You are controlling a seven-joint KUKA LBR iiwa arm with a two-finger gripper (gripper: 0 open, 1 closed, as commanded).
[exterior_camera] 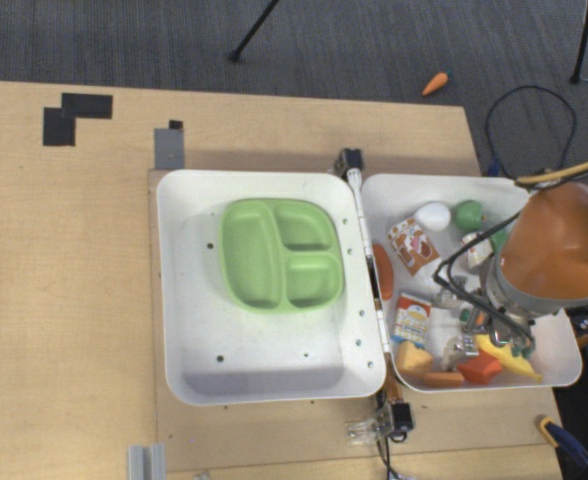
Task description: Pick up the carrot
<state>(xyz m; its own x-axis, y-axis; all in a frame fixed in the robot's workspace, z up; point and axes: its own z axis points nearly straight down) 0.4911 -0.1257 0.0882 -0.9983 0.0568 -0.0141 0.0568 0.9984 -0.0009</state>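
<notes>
"Starting with the camera view, state your position," said the examiner.

"My arm (559, 243) reached in from the right, over the right bin (564, 368). My gripper (468, 348) hung low over the near end of that bin, among the toy food. Released or clenched, I could not tell; wrist and cables covered it. Nothing was seen held."

"And the carrot?"

"A long orange piece, which I took for the carrot (442, 378), lay against the near wall of the right bin. It was just beside my gripper, on the near side. Contact could not be confirmed."

"Neighbouring items?"

"A red piece (482, 369) touched its right end, with a yellow banana (514, 360) beyond. A yellow wedge (410, 355) lay at its left. Toward the far wall sat a white ball (434, 214) and a green ball (468, 213), near each other."

"The other bin?"

"The left bin (189, 298) bore a green divided tray (279, 255), lying flat. On the floor beyond the bench lay a small orange object (434, 83), well apart from both bins."
</notes>
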